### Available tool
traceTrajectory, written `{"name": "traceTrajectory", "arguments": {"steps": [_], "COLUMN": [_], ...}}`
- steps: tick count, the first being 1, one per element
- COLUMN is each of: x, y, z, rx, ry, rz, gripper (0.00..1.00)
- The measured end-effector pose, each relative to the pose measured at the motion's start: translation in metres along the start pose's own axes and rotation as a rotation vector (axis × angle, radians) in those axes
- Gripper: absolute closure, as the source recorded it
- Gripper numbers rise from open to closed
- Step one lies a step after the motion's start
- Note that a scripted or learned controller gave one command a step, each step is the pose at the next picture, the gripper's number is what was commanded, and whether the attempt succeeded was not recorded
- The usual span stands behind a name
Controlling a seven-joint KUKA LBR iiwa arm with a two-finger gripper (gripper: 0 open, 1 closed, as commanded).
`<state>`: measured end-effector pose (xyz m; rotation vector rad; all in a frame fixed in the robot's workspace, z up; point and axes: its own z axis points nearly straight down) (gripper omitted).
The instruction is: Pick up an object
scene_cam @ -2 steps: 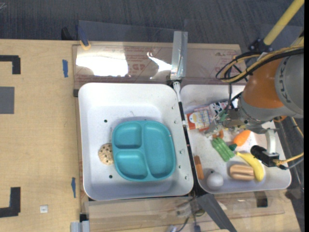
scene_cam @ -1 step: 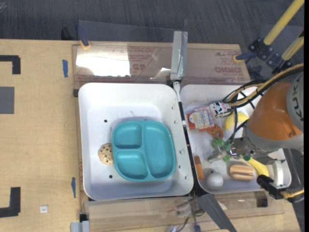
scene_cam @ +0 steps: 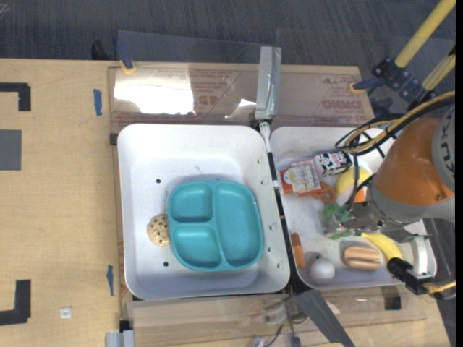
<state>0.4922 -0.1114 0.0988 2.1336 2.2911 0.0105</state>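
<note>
The right bin (scene_cam: 300, 139) holds several toy foods. An orange-red pouch (scene_cam: 302, 177) lies by a small black-and-white carton (scene_cam: 333, 162) and a yellow lemon (scene_cam: 347, 181). Nearer the front are a banana (scene_cam: 383, 246), a hot dog bun (scene_cam: 361, 256), a white egg (scene_cam: 323, 269) and an orange stick (scene_cam: 296, 250). The arm's orange band (scene_cam: 416, 168) hangs over the bin's right side. My gripper (scene_cam: 346, 221) is low over a green leafy piece (scene_cam: 333, 212), just left of the banana. The wrist hides what lies under it.
The left bin (scene_cam: 145, 157) holds a teal divided plate (scene_cam: 215, 224) with a cookie (scene_cam: 158, 230) against its left edge. A clear panel (scene_cam: 188, 85) stands behind the bins. Black and yellow cables (scene_cam: 369, 139) loop over the right bin's far corner.
</note>
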Motion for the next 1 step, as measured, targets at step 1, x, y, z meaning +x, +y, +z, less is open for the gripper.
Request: {"name": "traceTrajectory", "arguments": {"steps": [1], "x": [0.0525], "y": [0.0537], "z": [-0.0878], "rx": [0.006], "ry": [0.004], "rz": [0.124], "gripper": [1.00]}}
